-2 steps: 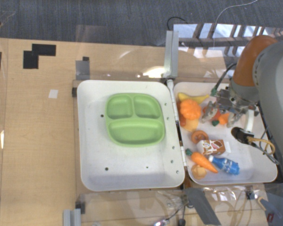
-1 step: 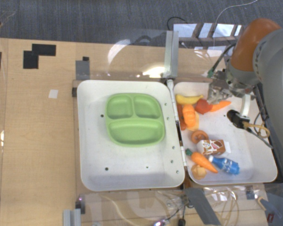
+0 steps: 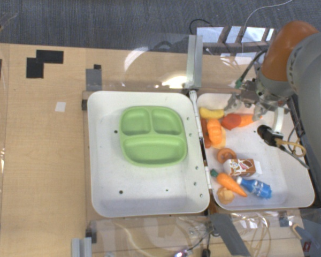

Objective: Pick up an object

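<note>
Grey gripper (image 3: pixel 246 105) hovering over red-orange toy (image 3: pixel 236 121) in right bin (image 3: pixel 305 194) (gripper's opening impossible to tell).

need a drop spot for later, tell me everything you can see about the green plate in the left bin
The green plate is a rounded rectangular tray, apparently smooth matte plastic, in a light lime colour. Raised ridges divide it into three compartments: two smaller ones on the far side and one wide one nearer the camera. It lies flat and upright on the floor of the left bin, roughly centred, clear of the walls. Nothing rests in it or touches it.
</note>
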